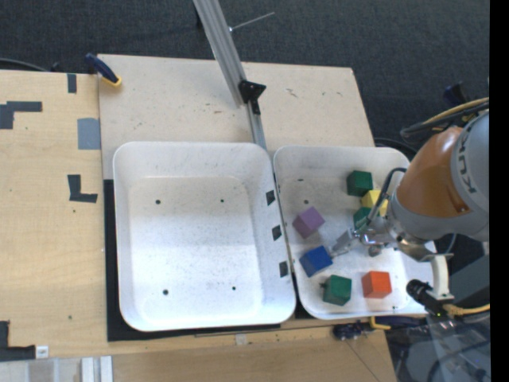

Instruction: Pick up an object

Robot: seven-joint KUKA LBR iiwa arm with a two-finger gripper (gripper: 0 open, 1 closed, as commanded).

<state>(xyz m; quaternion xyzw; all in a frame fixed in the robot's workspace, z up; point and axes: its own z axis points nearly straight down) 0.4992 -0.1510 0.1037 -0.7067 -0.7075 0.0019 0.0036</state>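
The right bin [318, 165] holds several small blocks. A purple block [308, 221] lies left of centre, a blue block [316, 260] below it, a dark green block [337, 290] near the front and an orange block [377, 284] to its right. Another green block [359, 183] sits near the back, with a yellow and green piece [368, 207] just below it, partly hidden by the arm. My gripper [357, 239] hangs low over the bin's middle, right of the blue block, between the purple and orange blocks. Its fingers are small and partly hidden under the wrist.
The left bin [191, 237] stands beside the right one. A grey metal rail [224, 46] runs from the top down to the bins' shared edge. The arm's orange band [433, 177] covers the right bin's right side. A blue and yellow tool [103, 68] lies at back left.
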